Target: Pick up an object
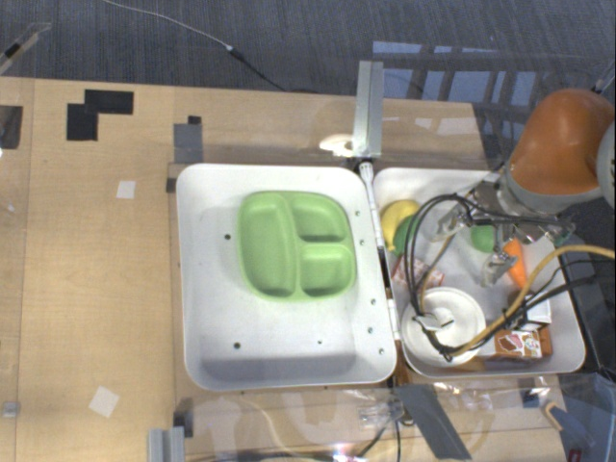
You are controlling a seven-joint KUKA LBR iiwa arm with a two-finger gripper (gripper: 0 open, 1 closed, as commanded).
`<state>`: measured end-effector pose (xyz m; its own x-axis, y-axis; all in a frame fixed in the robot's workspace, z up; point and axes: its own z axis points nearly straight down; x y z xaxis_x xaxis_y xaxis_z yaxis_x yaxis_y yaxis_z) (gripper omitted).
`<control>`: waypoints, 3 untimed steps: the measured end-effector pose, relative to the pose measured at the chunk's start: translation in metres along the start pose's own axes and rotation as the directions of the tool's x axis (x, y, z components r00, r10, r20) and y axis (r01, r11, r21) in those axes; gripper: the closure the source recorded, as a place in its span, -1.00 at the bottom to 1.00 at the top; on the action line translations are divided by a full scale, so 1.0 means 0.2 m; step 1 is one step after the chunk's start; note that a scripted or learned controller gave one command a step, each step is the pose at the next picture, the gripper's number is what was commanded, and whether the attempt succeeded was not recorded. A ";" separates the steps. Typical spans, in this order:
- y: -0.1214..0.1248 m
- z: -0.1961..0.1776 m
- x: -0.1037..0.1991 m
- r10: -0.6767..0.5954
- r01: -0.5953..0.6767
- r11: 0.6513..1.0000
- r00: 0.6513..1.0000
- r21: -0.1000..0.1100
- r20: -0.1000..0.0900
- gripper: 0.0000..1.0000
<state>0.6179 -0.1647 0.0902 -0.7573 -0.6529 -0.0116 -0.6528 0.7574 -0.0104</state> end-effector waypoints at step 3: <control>-0.03 0.00 0.25 -0.017 0.017 1.000 1.000 0.002 0.003 -1.00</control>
<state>0.5841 -0.2030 0.0907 -0.7462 -0.6656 -0.0142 -0.6655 0.7463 -0.0128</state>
